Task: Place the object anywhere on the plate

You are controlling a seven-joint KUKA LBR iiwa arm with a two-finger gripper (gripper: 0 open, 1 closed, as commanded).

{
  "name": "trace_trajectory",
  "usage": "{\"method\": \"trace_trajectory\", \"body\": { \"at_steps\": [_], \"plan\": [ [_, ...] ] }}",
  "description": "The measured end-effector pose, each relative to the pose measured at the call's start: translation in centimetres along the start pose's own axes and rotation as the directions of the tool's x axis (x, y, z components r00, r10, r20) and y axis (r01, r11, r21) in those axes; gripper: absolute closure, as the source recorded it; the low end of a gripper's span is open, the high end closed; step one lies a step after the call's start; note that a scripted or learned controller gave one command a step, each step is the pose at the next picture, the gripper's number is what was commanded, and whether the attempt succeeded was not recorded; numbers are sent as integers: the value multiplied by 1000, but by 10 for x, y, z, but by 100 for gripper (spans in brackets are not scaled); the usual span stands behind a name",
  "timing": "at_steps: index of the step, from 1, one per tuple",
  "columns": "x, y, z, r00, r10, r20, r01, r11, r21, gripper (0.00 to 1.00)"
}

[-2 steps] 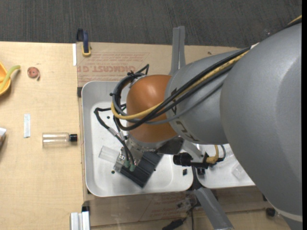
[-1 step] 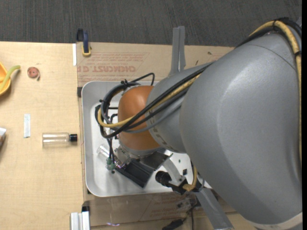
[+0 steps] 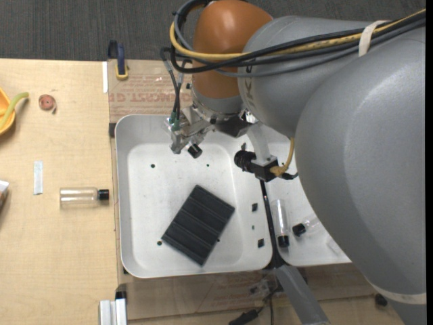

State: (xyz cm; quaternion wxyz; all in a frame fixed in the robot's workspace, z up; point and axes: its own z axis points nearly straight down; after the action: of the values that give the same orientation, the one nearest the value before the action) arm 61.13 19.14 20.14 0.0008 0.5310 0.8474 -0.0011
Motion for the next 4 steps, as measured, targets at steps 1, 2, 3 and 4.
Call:
{"method": "trace_trajectory", "body": {
  "at_steps": [1, 2, 3, 4],
  "plan": [
    [-49, 30, 2, 945, -327, 0, 327, 945, -1, 100],
    [-1, 41, -228, 737, -676, 2, 676, 737, -3, 100],
    [29, 23, -49, 833, -553, -1, 553, 833, -1, 100],
    [80, -81, -16, 674, -739, -2, 739, 674, -1, 100]
  ]
}}
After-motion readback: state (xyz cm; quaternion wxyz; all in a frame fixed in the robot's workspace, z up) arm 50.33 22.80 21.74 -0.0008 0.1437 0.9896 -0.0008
